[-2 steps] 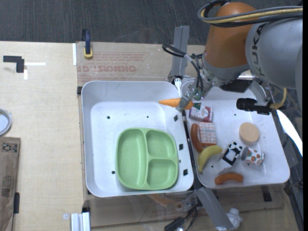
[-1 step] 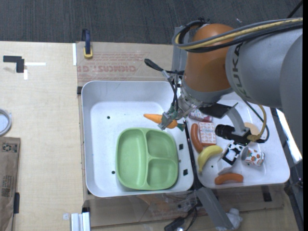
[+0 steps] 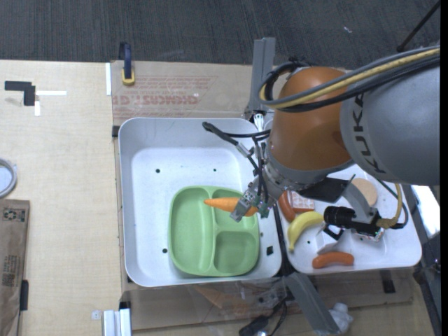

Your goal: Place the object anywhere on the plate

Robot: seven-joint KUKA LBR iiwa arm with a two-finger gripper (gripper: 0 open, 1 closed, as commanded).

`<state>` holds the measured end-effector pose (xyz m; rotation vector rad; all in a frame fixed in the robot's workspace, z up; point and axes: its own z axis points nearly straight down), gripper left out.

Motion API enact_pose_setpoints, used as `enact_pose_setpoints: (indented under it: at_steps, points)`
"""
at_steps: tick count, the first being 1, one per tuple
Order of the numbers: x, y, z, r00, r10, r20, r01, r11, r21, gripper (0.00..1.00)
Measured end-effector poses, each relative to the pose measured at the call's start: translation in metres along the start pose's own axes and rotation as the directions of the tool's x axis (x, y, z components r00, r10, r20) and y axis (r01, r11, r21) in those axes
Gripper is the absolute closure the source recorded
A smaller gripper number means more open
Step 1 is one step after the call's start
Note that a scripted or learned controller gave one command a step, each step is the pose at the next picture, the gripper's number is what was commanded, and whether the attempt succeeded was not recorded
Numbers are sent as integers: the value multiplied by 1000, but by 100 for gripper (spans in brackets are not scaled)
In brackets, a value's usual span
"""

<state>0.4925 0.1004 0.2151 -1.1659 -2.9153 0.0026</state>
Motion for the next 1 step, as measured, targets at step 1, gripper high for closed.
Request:
enact_pose_setpoints:
  at_steps: [1]
  points:
    - [0,0,0,1000,0,0,0,1000,0,0]
